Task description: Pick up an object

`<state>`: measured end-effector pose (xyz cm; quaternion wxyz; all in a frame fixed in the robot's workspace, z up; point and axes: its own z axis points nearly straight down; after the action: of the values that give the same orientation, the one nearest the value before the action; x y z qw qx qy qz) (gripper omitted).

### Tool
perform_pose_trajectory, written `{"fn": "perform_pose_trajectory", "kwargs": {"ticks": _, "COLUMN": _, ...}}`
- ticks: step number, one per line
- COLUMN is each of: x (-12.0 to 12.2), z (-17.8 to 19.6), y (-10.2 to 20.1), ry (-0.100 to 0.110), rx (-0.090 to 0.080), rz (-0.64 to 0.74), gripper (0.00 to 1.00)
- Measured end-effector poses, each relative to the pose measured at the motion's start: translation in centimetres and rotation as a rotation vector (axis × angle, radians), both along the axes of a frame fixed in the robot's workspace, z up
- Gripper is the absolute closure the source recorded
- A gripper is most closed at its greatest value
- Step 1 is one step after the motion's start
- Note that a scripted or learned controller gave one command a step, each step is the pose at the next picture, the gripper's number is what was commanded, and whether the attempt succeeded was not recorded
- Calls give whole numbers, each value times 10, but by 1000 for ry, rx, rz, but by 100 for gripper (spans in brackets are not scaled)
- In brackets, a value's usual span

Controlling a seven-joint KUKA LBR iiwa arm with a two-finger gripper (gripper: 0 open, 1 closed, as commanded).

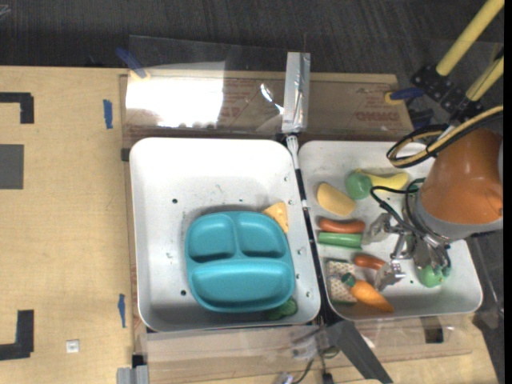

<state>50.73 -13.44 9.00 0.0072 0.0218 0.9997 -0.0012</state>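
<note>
Camera view, jaws: gripper (394,256) hangs low in the right bin (468,298); fingers are metal clutter from this angle, so open or shut I cannot tell, and nothing is seen held.
Nearest targets: red sausage (370,261) just left of the tips, carrot (371,294) just below, green piece (432,274) to their right under the wrist.
Further out: second sausage (341,226), green stick (339,242), yellow potato shape (335,199), green ball (359,185), banana (385,180).
Doing it well: judged, centre on one item, likely the red sausage, jaws across its short width, then a straight drop.
Crowding: toys lie close; a wide approach may nudge neighbours.
Edges: divider wall left, near rim close below the carrot.
Open room: bare floor at the bin's right corner; left bin (160,174) carries a teal tray (239,261).
</note>
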Motion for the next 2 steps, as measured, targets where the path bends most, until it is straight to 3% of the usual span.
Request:
{"fn": "perform_pose_trajectory", "kwargs": {"ticks": 1, "x": -20, "z": 2, "y": 17, "ry": -14, "rx": -4, "rz": 29, "gripper": 0}}
{"fn": "perform_pose_trajectory", "kwargs": {"ticks": 2, "x": -4, "z": 1, "y": 39, "ry": -4, "rx": -5, "rz": 108, "gripper": 0}}
